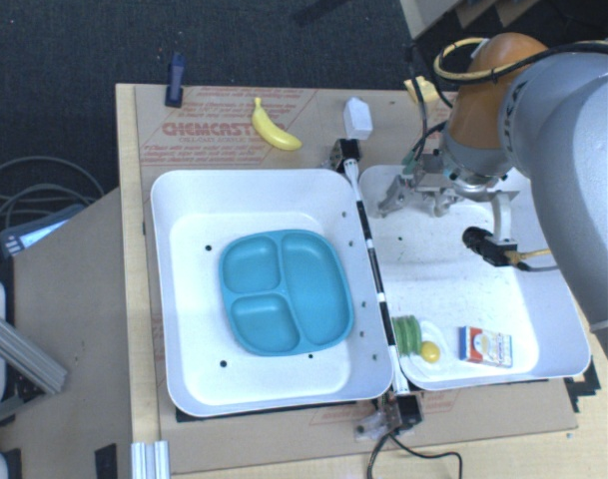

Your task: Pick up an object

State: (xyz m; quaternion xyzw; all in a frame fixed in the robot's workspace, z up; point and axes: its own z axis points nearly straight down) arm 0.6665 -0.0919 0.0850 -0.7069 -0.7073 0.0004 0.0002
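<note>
Over the far end of the right bin, the pincer hangs low with nothing between its fingers; their spacing I cannot tell. Nothing is picked yet: the small carton and the green-and-yellow toys lie at the near end, well apart from it.

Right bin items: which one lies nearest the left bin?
The green item, by the dividing wall; the yellow piece and small box lie farther right.
</note>
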